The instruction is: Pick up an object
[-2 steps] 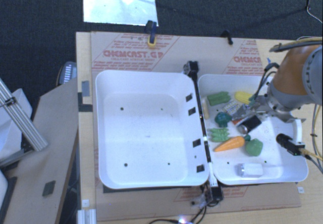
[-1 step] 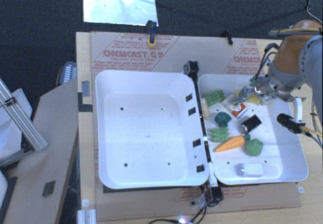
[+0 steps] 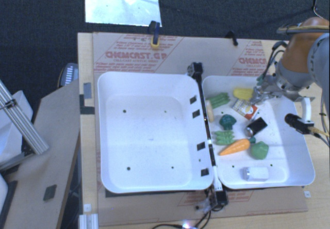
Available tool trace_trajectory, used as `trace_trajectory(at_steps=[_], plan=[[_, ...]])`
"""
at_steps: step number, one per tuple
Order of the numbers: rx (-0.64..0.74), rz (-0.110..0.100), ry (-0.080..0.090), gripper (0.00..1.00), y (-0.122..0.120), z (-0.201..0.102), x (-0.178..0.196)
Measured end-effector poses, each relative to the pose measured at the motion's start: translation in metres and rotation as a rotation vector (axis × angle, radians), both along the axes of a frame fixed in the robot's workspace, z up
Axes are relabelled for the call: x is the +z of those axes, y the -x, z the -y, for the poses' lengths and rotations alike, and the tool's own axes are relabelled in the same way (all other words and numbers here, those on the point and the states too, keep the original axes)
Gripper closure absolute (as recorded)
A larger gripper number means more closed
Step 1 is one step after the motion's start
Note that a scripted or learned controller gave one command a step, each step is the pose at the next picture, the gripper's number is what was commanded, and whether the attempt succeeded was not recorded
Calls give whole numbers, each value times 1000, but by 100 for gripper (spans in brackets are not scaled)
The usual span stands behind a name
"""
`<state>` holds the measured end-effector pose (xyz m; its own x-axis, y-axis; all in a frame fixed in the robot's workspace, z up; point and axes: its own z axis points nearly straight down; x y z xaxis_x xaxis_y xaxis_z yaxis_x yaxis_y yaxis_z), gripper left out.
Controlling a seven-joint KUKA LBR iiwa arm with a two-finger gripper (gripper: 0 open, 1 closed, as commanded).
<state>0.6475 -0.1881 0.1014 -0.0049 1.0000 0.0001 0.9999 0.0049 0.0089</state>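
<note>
The right bin (image 3: 301, 168) holds several small toys. Among them are a yellow piece (image 3: 242, 93), a green pod (image 3: 219, 100), a red and white packet (image 3: 246, 110), a teal lump (image 3: 227, 121) and a black cylinder (image 3: 256, 126). Nearer the front lie an orange carrot (image 3: 234, 146), a green pepper (image 3: 259, 149) and a white cylinder (image 3: 256, 173). My gripper (image 3: 259, 95) hangs low over the bin's back right part. Its tip is just right of the yellow piece and above the packet. Nothing shows between its fingers.
The left bin (image 3: 149, 119) sits beside the right one, with black clips (image 3: 198, 114) along the shared wall. A green leafy toy (image 3: 224, 136) lies by that wall. A black cable end (image 3: 296, 121) sticks out over the right bin's right side.
</note>
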Motion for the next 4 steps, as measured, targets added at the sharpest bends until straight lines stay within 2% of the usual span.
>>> trace_trajectory(at_steps=[1,2,3,4], plan=[[0,11,11,100,15,-41,-9],[3,2,1,100,-25,-71,47],[0,2,3,100,21,-65,-3],[1,0,-1,100,7,-59,-10]])
